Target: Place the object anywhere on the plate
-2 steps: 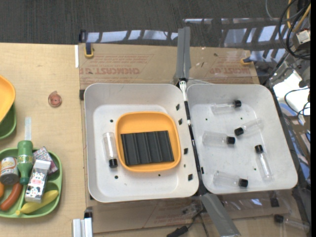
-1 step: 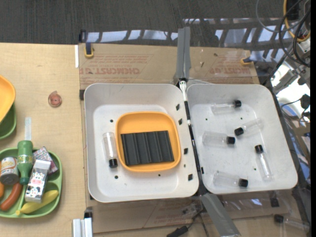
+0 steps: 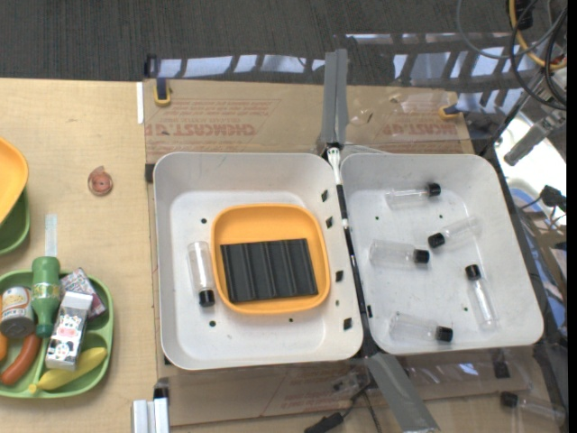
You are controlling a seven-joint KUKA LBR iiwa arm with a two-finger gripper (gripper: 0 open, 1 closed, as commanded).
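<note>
Vial nearest the front edge lay on its side in the right bin, black cap pointing right. Four more capped vials were scattered behind it, well apart from one another, the farthest near the back wall. They looked like loose stock for picking, since none was lined up.

Left bin held the orange plate, roughly centred with a dark ridged insert on it, presumably so that a drop from any side would land. One further vial lay just beside the plate's left rim, on the bin floor and not on the plate. Nothing rested on the plate, so the task was judged not yet done.

Claw state: cannot tell, neither opening nor load.

Flattened cardboard lay under the bins at the far side.
</note>
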